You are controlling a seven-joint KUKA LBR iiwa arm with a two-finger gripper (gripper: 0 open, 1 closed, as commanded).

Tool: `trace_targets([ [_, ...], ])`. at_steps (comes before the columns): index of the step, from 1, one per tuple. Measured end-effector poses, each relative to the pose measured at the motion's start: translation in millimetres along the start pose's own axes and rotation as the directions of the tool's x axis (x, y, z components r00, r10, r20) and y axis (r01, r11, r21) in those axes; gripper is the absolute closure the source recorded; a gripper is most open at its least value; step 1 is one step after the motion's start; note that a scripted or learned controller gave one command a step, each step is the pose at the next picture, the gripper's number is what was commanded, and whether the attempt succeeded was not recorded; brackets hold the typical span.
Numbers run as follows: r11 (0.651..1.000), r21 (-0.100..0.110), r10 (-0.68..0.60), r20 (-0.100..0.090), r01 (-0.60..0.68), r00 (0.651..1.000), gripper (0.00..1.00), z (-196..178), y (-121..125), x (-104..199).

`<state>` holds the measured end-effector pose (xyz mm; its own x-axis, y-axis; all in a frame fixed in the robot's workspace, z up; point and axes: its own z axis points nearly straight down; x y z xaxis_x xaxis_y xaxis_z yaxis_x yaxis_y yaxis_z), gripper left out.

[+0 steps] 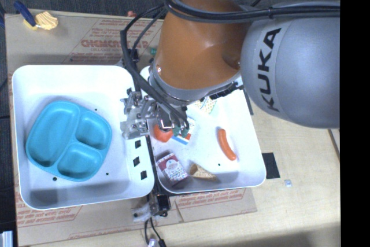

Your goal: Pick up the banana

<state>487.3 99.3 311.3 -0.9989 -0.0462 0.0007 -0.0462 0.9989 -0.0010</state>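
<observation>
My big grey arm (289, 66) with its orange band (199, 37) reaches in from the right and hangs over the right white plastic bin (251, 168). My gripper (151, 117) points down near the wall where the two bins meet, at the left side of the right bin. I cannot tell how it is set, and I cannot see anything being held. I cannot pick out the banana; my arm hides much of the right bin. Just below my gripper sits a small orange-red thing (162, 135) with a bit of blue-green beside it. More to the right lies a long orange toy like a hot dog sausage (227, 143), well apart from my gripper. Near the front of that bin is a small dark red packet (171, 169), and just beside it a small tan wedge (202, 172). A small white piece with dots (206, 104) peeks out from under my arm. The left white plastic bin (69, 75) holds a light blue plastic tray with three parts (68, 140). Both bins sit on brown cardboard (98, 34) on the counter (300, 199). Far back on the left of the cardboard lies a little yellow and blue thing (37, 18).
</observation>
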Motion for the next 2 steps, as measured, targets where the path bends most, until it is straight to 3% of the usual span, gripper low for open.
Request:
trace_targets([
  [1,0.977,-0.001,0.212,0.006,-0.212,0.977,1.00,-128,-40,-66],
  [2,0.988,0.000,0.155,-0.003,-0.155,0.988,1.00,20,-12,12],
])
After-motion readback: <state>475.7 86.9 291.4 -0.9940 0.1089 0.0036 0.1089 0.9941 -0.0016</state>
